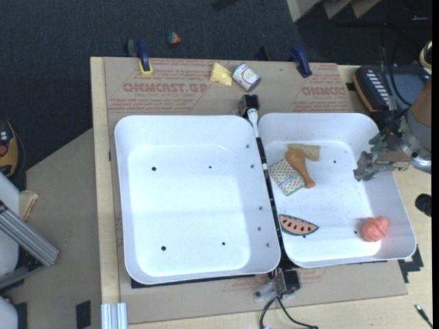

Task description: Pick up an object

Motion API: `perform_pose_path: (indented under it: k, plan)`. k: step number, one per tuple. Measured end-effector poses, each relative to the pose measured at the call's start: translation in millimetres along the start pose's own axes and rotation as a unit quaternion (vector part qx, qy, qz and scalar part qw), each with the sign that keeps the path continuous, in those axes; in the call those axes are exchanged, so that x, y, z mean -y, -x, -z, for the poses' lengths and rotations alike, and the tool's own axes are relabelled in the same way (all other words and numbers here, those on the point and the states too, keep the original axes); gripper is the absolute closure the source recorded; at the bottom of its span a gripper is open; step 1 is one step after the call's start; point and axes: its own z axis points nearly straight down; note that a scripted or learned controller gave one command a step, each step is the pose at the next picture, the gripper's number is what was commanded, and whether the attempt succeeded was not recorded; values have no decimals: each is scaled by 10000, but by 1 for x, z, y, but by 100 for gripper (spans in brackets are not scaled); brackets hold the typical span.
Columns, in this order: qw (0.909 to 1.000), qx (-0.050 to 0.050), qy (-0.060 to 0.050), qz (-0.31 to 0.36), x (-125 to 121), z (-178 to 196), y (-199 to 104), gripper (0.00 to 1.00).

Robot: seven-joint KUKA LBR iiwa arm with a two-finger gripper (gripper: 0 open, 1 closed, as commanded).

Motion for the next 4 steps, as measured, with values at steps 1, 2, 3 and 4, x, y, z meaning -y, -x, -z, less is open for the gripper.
perform_pose_path:
  k: [1,2,3,4]
  plan:
    - [10000,31,59,-27,47,68,1,100]
    - [10000,-1,-4,6,47,-24,-60,100]
    - [9999,22,106,34,-57,46,-116,100]
    - [10000,12,25,17,-81,2,-187,100]
